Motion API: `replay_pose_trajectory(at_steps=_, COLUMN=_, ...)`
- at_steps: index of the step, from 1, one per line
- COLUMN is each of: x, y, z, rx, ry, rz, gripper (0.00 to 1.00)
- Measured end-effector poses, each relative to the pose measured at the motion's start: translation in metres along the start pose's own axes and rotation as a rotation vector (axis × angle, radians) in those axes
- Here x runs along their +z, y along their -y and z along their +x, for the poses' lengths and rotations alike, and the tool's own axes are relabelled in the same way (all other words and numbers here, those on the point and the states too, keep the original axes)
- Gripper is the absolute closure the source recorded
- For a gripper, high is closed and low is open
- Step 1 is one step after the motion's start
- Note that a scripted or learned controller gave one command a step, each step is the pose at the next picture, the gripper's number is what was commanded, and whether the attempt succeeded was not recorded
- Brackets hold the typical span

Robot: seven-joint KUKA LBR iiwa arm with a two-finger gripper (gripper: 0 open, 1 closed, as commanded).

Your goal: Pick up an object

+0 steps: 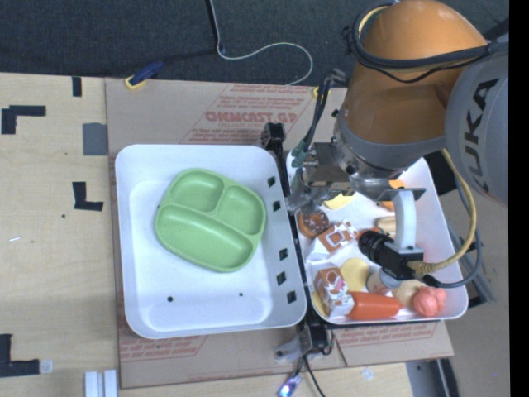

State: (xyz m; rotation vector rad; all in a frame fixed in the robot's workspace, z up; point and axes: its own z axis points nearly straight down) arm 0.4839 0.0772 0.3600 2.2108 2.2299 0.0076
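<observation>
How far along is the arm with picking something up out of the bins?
Early, by the look of it. Done: the arm has reached into the right bin, its wrist over the bin's upper left part. In hand: nothing I can confirm; the gripper sits low among the toy food, its tips hard to make out. Left: grasp and lift an item. The green plate lies in the left bin.

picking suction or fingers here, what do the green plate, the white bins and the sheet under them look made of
Green plate: likely moulded plastic, matte to satin, one even colour with soft rounded dividers.
White bins: probably thin formed plastic, smooth and slightly glossy, with rounded corners and raised rims.
Sheet under them: corrugated cardboard by the look, dull brown with red print.
</observation>
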Motion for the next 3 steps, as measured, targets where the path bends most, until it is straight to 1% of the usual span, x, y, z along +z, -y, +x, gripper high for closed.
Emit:
replay_pose_trajectory(at_steps=1, x=-0.035, y=0.0, z=0.037, rx=0.002, ry=0.001, rz=0.003, gripper=1.0)
replay_pose_trajectory(at_steps=3, x=-0.052, y=0.0, z=0.035, rx=0.005, ry=0.006, rz=0.009, gripper=1.0)
